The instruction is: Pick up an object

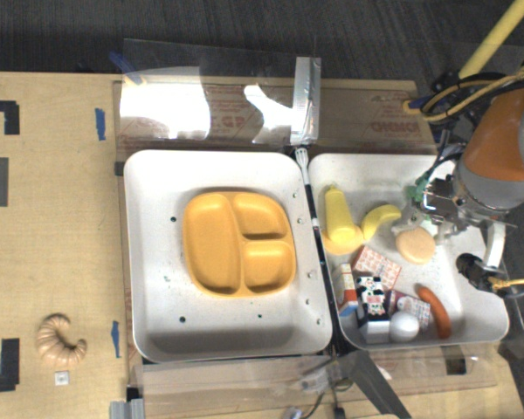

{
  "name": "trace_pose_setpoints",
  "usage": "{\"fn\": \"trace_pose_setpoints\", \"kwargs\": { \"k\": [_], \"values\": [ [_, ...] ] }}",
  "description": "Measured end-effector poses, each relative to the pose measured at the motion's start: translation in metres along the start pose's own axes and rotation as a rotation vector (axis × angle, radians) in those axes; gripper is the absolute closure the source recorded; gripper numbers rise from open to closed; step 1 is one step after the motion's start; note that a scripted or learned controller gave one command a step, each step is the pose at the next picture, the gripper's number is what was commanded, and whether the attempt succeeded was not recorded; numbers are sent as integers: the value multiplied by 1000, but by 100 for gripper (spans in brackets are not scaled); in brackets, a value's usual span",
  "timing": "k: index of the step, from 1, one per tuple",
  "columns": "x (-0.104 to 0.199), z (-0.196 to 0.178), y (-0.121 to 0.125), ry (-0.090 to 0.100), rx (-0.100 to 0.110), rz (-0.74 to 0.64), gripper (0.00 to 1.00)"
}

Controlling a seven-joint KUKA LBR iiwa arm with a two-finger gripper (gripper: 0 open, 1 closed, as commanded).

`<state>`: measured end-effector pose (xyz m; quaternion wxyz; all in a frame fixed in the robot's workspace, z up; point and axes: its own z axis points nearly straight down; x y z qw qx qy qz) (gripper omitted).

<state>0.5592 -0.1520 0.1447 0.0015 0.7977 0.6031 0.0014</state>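
Your gripper [437, 209] sits right of frame centre, over right bin [493, 317]; whether pincer grasps or is released, cannot tell. Nearest target: tan round piece [416, 246], just below-left of pincer. Yellow cylinder [338, 220] upright-lying further left. Red sausage [435, 309], carton [375, 279] crowd below.

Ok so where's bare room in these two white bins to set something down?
Left white bin: a bare white floor rings the yellow divided plastic tray, widest toward the front edge. Right white bin: crowded, with the yellow cylinder, round beige disc, patterned cartons and orange sausage-shaped toy close together.
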Motion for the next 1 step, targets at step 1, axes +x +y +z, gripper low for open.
{"fn": "trace_pose_setpoints", "kwargs": {
  "k": [1],
  "values": [
    [25,-21,11,0,1,-270,100]
  ]
}}
